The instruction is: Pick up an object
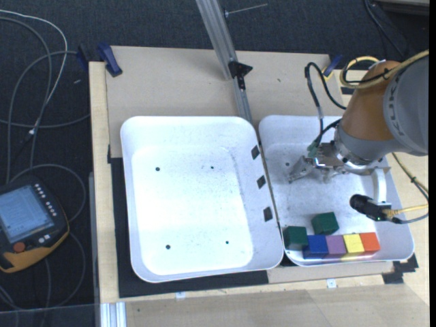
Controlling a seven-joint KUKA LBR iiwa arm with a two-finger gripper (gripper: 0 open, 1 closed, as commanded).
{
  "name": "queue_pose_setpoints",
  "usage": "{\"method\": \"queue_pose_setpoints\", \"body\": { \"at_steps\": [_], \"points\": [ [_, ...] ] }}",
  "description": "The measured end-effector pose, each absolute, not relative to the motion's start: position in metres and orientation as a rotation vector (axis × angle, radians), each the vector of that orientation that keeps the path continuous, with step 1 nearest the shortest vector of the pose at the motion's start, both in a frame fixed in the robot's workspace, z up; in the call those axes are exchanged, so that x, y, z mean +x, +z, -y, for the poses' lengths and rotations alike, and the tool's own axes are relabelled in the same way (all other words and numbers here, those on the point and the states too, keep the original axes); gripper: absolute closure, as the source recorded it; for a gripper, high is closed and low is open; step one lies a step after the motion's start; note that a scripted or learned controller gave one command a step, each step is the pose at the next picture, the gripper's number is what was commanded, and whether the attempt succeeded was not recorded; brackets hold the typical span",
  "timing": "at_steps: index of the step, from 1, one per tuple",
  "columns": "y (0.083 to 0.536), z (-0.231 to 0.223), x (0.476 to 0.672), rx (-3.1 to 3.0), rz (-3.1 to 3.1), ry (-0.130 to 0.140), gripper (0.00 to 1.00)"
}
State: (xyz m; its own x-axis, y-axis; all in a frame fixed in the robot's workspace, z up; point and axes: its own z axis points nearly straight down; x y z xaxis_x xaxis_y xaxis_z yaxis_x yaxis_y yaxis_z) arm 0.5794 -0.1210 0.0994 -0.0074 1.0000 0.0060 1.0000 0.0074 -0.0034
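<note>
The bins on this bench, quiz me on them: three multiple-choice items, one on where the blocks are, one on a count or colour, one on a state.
1. Where do the blocks lie?
A. left bin, middle
B. right bin, near edge
C. on the bench between the bins

2. How many green blocks are there?
A. none
B. two
C. four

3. What is the gripper doing?
A. hanging over the right bin, apart from the blocks
B. resting on the orange block
C. reaching into the left bin

Answers: 1 B, the row sits along the right bin's near edge. 2 B, green blocks at and. 3 A, bare bin floor lies between gripper and blocks.
</note>
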Motion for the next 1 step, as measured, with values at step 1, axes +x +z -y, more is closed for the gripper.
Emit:
{"method": "queue_pose_setpoints", "body": {
  "at_steps": [1],
  "points": [
    [0.1006,0.2048,0.6223,-2.231,2.222,0.000,0.00]
  ]
}}
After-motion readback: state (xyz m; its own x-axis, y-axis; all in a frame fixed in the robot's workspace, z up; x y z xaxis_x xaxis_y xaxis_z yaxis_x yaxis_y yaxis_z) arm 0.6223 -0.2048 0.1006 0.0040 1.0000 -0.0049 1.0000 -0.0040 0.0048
